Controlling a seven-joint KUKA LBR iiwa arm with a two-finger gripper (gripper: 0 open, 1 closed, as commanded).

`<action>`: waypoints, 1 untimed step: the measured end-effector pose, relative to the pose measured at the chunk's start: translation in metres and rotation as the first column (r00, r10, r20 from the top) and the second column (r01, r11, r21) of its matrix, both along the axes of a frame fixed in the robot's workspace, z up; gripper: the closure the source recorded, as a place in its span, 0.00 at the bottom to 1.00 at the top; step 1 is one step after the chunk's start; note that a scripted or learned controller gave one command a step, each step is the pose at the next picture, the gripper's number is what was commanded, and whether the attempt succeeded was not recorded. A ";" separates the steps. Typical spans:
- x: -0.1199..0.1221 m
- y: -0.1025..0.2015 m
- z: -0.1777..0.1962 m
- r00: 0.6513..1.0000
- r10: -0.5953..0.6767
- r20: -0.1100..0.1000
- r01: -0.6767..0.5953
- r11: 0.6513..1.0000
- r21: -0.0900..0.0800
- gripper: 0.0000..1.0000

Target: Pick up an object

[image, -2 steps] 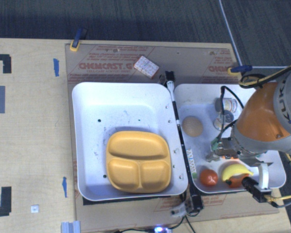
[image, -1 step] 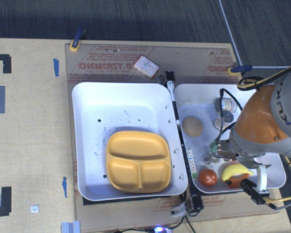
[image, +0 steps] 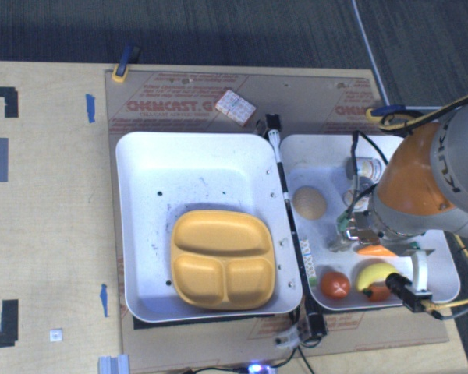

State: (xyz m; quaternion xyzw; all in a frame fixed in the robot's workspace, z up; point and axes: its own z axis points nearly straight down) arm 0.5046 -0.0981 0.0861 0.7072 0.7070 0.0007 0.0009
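Across the bench (image: 47,232), two white bins are sitting side by side on brown cardboard, dark carpet lying beyond. A yellow divided tray (image: 222,257) is filling the left bin (image: 140,209). Over the right bin (image: 444,275), the gripper (image: 357,238) is hanging beside an orange piece (image: 377,249); whether it is open, I cannot tell. A beige ball (image: 310,202), tomato (image: 335,285) and banana (image: 372,273) are crowding the bin's near wall.
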 end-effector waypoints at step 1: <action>0.000 0.000 0.000 1.000 0.000 0.001 0.000 1.000 -0.001 0.00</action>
